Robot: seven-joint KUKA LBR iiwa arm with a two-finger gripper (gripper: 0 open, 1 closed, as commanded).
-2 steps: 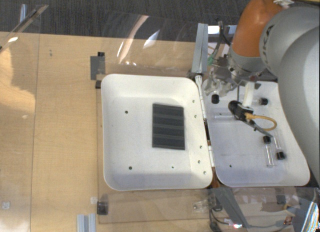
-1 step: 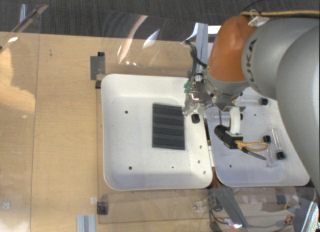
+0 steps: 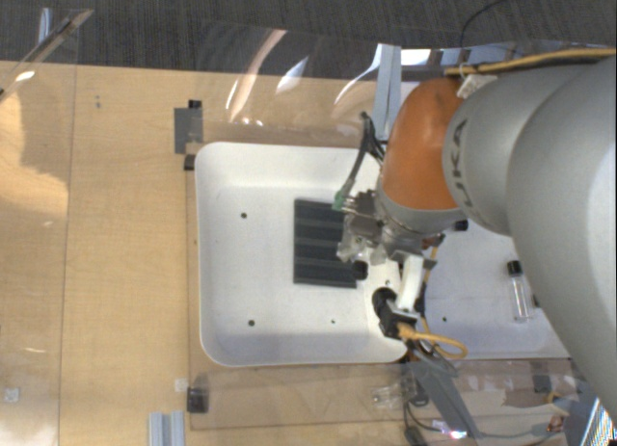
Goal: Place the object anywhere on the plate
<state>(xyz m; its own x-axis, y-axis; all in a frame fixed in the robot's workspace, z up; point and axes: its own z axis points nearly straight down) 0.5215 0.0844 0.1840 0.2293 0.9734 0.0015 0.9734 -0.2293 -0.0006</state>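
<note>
Hanging low at the centre of the frame, with the gripper (image 3: pixel 359 247) just at the right edge of the dark ribbed slab (image 3: pixel 318 242). Lying flat in the right half of the left-hand bin (image 3: pixel 241 290), that slab, and looking like the only sizeable thing to work with; judging it to be either the plate or the object, and not being able to settle which from here. Not being able to tell whether the pincer is wide, narrow or carrying anything, with the orange-banded arm (image 3: pixel 501 126) covering it from above.

Resting in the right-hand bin (image 3: pixel 482 333), toward the right of the frame, a small clear piece (image 3: pixel 519 292), well apart from the gripper.

Doing this step well, by this reading: keeping the wrist square over the slab rather than over its rim, coming down slowly and straight, and avoiding a sideways nudge that could be sliding the slab toward the bin wall. If carrying something, letting go only once fully above the ribbed face, not over the bare white floor beside it. If carrying nothing, backing off and re-aiming rather than pressing on.
</note>
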